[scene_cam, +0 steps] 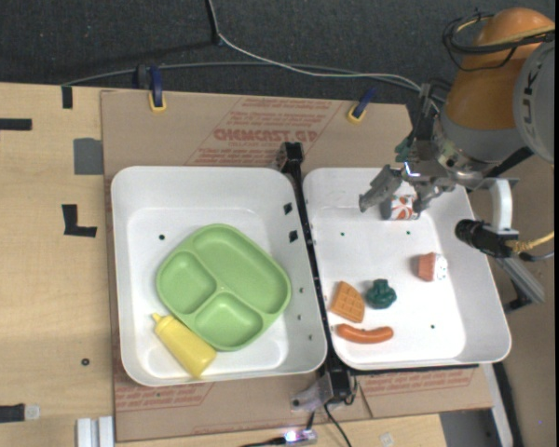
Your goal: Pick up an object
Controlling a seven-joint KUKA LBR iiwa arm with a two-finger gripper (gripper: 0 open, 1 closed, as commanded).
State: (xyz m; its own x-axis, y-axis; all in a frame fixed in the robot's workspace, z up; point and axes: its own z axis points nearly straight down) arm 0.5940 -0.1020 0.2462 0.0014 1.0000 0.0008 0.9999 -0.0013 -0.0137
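My gripper (394, 203) hangs over the far part of the right bin (466, 338), open, with its dark fingers (371, 196) spread. A small red and white object (404, 210) sits right at the fingertips, partly hidden by them; I cannot tell whether it touches them. Nearer in the same bin lie an orange waffle piece (347, 301), a dark green toy (382, 294), a red sausage (364, 334) and a small orange and white block (427, 267).
The left bin (130, 194) holds a green divided plate (224, 287) and a yellow bottle (183, 344) at its near corner. A black divider (303, 240) runs between the bins. The grey arm with its orange band (489, 82) comes in from the upper right.
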